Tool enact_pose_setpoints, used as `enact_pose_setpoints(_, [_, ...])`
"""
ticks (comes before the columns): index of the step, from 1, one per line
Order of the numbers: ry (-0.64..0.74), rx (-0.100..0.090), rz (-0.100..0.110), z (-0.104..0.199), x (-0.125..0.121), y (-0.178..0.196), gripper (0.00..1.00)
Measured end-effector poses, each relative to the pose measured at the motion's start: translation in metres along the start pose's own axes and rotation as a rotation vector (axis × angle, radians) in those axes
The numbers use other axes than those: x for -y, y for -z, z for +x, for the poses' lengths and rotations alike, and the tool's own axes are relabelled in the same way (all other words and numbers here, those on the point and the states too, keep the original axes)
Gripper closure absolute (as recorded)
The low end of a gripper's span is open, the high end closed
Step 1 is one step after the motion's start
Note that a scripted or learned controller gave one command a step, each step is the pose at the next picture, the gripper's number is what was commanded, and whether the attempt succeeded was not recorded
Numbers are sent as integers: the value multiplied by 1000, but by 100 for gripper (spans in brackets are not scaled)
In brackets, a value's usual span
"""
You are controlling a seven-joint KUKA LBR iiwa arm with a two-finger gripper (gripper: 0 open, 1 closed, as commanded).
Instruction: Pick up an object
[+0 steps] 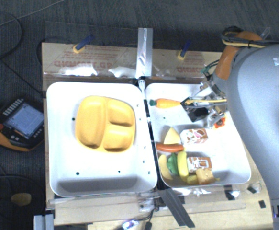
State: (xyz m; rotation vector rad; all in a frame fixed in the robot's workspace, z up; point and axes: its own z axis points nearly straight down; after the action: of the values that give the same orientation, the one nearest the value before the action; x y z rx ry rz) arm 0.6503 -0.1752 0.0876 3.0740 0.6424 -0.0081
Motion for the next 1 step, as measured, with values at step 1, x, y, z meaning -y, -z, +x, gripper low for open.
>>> enact_pose_setpoints(1, [-204, 0, 0, -27, -20, 36, 0])
